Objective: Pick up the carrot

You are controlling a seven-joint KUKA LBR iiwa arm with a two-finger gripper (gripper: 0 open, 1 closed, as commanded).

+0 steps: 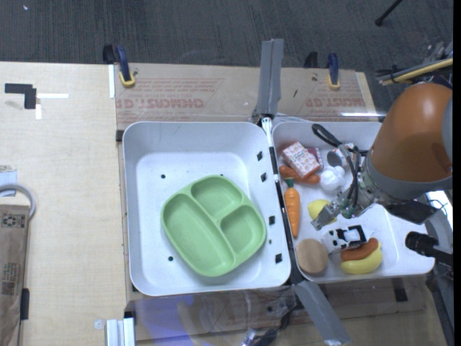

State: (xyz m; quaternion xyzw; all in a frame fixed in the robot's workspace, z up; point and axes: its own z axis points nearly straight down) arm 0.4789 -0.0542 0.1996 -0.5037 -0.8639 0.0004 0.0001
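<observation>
Orange-banded wrist overhead, hand (338, 211) low in right bin (403, 265), grip state unreadable. Carrot (292, 206) by left wall, apart from hand. Probably light, rigid, smooth; grasp across mid-body.

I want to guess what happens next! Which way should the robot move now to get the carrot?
Probably a small shift left: the end effector hangs near the lemon, while the carrot lies apart from it, along the right bin's left wall.

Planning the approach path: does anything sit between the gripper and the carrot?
The carrot lies along the right bin's left wall. Between it and the gripper sits a small yellow piece, partly in the way.
</observation>
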